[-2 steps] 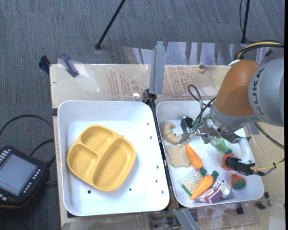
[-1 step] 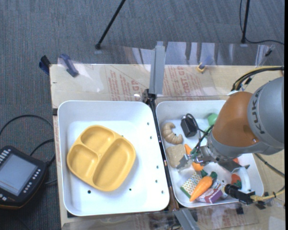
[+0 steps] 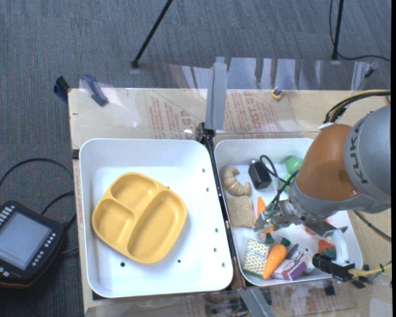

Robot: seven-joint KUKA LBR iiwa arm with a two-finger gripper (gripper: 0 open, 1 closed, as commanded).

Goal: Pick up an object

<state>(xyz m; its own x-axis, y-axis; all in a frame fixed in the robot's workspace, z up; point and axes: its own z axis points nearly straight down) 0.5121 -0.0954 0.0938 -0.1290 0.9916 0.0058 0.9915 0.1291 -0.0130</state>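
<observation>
The grey arm with its orange band is reaching in over the right bin, and its gripper is hanging low among the clutter near the middle of that bin. I am looking hard at the fingers, but the wrist is covering them and I cannot tell whether they are apart, together or clamped on anything. Taking the right bin as the marker, everything to pick from is lying inside it: a croissant is sitting by its left wall, with a tan slice of bread just below it. A black block with a looping cord is lying toward the bin's upper middle, and a green piece is peeking out beside the orange band. A small orange piece is standing just beside the gripper. Toward the bin's near edge, a carrot is lying at a slant, touching a checkered packet on its left and a small purple and white box on its right. To the left of the right bin, the other bin is holding a yellow divided plate. Well off to the left of both, a handheld controller is resting on the carpet.
</observation>
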